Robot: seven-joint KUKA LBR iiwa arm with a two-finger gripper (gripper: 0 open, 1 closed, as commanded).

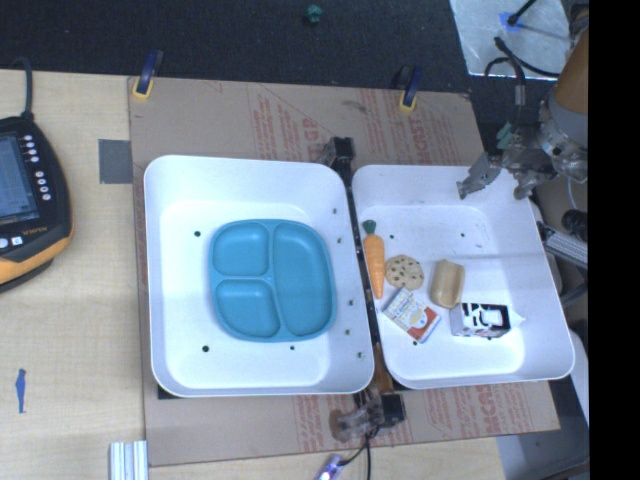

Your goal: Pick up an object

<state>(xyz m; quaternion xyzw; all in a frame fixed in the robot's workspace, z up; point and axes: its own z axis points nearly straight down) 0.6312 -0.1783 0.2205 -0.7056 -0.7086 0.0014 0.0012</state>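
**End effector poised over the right bin's far corner**

The end effector [498, 176] hangs with fingers spread, gripping nothing — placed for a descent. Its candidates cluster along the right bin [545, 358] near edge: a tapered carrot [373, 260], a flat speckled cookie [403, 269], a rounded tan roll [446, 282], two printed cartons [412, 315].

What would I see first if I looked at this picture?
Probably the blue plate, lying in the middle of the left bin. Next, the little group in the right bin: a carrot by its left wall, then a cookie, a bun and two small packets. The gripper is open above that bin's far right corner, holding nothing.
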